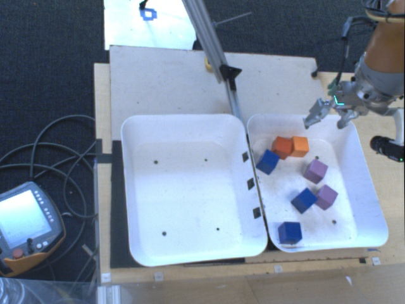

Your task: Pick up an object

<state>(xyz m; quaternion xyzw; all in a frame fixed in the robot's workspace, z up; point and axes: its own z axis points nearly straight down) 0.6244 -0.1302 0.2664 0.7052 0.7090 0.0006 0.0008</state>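
Observation:
My gripper (330, 116) hangs open above the far rim of the right bin (370, 189), with nothing between its fingers. Below and to its left lie two orange blocks (283, 147) (300, 146), side by side and touching. A blue block (267, 162) rests near the bin's left wall. Two purple blocks (316, 170) (326, 196) lie toward the middle, with another blue block (304, 200) beside the lower purple one. A third blue block (290, 232) sits near the front rim.
The left bin (136, 170) stands beside the right one, sharing a divider with black clips (250, 183). A metal pole (205, 27) slants over the bench's far side. A teach pendant (25, 223) and cables lie on the floor at left.

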